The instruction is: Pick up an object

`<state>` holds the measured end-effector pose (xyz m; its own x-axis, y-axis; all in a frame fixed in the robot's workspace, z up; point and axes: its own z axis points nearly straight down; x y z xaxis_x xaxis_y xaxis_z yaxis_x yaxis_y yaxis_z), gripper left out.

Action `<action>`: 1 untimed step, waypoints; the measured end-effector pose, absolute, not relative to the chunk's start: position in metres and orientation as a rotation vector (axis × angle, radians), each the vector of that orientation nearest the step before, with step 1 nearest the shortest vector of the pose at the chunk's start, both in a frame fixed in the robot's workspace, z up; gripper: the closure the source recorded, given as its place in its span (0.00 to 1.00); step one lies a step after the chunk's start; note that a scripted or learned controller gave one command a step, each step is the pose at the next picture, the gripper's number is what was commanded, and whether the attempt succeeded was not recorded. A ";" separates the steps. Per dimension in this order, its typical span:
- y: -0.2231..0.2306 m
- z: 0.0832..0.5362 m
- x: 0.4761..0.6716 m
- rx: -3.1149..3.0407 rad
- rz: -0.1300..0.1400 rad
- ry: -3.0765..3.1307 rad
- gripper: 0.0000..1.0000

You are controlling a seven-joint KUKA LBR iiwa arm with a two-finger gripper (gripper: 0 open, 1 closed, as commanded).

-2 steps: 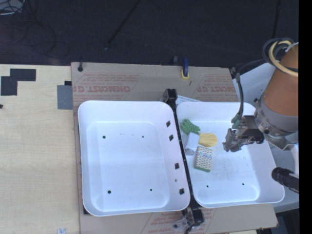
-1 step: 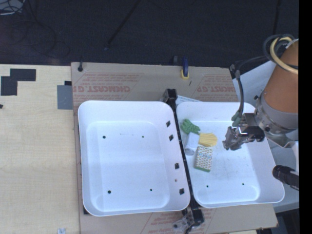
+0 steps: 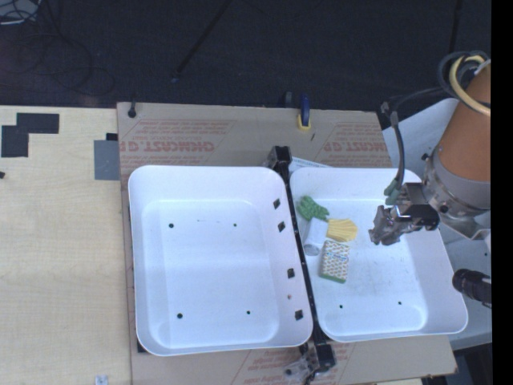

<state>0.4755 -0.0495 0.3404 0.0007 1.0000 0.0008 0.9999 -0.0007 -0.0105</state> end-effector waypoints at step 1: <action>-0.050 0.349 0.476 -2.212 0.014 -2.216 1.00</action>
